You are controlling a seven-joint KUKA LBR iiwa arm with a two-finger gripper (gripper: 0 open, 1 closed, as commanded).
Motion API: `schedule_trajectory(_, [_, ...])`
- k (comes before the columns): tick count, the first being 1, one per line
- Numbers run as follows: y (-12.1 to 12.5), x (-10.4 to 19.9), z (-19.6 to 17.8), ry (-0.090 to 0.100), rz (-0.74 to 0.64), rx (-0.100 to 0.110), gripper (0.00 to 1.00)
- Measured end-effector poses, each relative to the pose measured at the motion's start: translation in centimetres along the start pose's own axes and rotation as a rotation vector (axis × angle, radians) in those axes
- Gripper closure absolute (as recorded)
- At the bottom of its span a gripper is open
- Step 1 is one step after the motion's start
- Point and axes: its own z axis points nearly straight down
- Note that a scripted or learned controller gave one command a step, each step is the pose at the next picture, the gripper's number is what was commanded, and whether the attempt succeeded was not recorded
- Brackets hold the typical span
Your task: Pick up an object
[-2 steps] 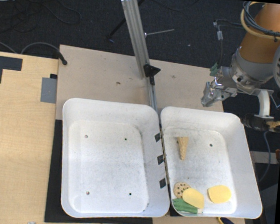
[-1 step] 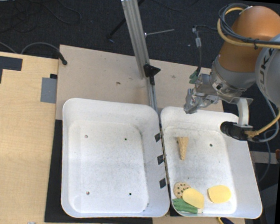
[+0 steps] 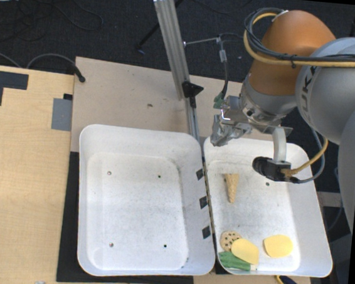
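The gripper [image 3: 223,135] hangs over the far left corner of the right bin [image 3: 313,203]; how wide it stands cannot be told, and nothing shows in its grasp. A cone [image 3: 231,187] lies nearer, apart from it. No writing is legible.

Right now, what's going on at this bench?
The KUKA arm reaches in over the right bin, with its gripper above the bin's far left corner and nothing visibly between its fingers. An ice cream cone lies in the middle of that bin; a cookie, two yellow pieces and a green piece sit at its near edge. Nothing looks picked up yet.
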Motion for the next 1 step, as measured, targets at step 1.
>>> schedule_trajectory(1, [-1.57,4.06,0.38,0.0,0.0,0.001,1.0])
